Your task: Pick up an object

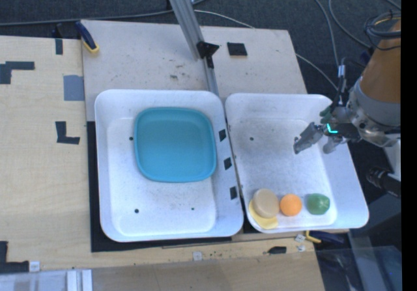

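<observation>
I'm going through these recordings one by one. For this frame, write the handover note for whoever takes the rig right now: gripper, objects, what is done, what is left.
Gripper: above the right bin, near its right side, with nothing between its fingers. I can't tell whether it is open or shut.
Objects: a tan round piece on a yellow piece, an orange ball and a green ball sit in a row along the right bin's near edge. A blue plate lies in the left bin.
Done: nothing picked yet.
Left: move toward the near edge, descend on one object, grip and lift.
</observation>
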